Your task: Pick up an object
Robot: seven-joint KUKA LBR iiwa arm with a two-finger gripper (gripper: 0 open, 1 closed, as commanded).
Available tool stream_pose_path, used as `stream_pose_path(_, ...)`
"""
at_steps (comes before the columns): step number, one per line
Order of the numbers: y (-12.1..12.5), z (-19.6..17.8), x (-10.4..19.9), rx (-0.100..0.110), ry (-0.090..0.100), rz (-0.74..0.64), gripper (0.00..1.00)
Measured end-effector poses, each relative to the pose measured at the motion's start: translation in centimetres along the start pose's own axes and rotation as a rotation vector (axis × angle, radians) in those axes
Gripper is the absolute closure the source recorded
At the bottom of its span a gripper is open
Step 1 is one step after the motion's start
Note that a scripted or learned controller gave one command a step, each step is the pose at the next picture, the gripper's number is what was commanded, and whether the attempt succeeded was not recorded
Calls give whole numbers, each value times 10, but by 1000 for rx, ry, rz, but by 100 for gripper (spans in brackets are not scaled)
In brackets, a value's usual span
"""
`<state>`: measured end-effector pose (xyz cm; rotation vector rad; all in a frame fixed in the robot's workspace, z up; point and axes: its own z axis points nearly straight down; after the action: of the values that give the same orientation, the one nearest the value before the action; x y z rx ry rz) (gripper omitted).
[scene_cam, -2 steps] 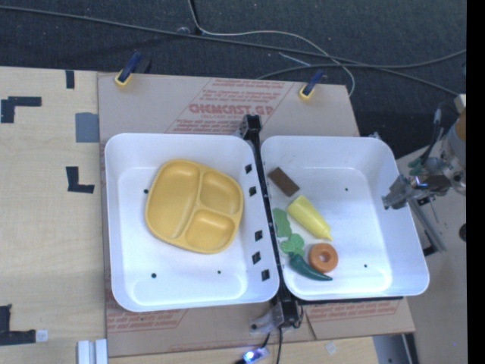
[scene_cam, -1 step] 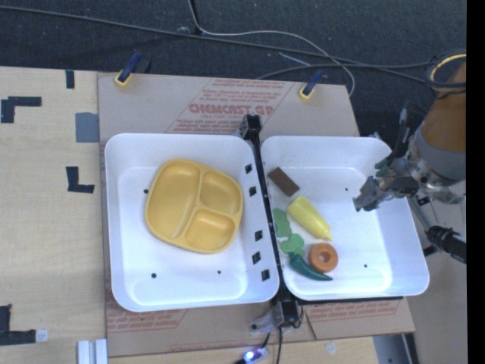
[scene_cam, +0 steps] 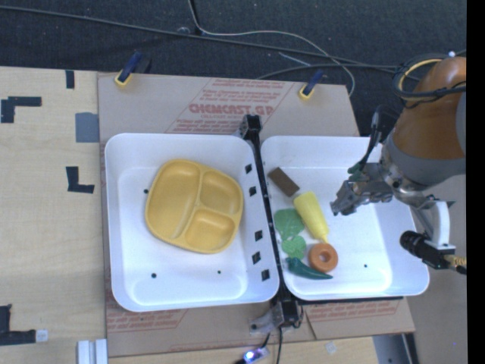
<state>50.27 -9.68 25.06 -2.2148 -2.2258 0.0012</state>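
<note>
From above, two shallow white bins sit side by side on a sheet of brown cardboard (scene_cam: 227, 105), and the cardboard lies on a pale wooden bench (scene_cam: 45, 203). The left bin (scene_cam: 129, 279) holds a yellow plate (scene_cam: 194, 205) made of smooth plastic, with rounded corners and three sunken parts. The right bin (scene_cam: 379, 275) holds a small heap of toy food near its left wall. There is a little brown block (scene_cam: 283, 180), flat and dark like a piece of chocolate. Just below it lies a yellow piece (scene_cam: 311, 214) shaped like a cone, smooth and a bit tilted. Beside that, on its left, are two green leafy bits (scene_cam: 289, 229) with bumpy edges. Lower down is a round orange ring (scene_cam: 323, 257) like a slice of carrot, and it touches a long dark green pepper (scene_cam: 306, 269) that points to the right. A black strip (scene_cam: 261, 203) with clips runs between the two bins. Two yellow and blue clamps (scene_cam: 129, 70) pinch the top edge of the cardboard, and thin black cables (scene_cam: 227, 32) trail over the dark floor behind. The arm (scene_cam: 432, 127) comes in from the right, grey with a shiny orange part. Its gripper (scene_cam: 342, 203) hangs over the right bin, close to the yellow cone's right side but not touching it. The tip is dark and small, so it is hard to tell if it is spread or pressed together. Nothing can be seen in it.
</note>
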Motion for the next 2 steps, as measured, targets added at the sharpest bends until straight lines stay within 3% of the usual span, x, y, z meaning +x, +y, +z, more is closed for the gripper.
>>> stream_pose_path(2,-14,4,97,0,1,-2,100)
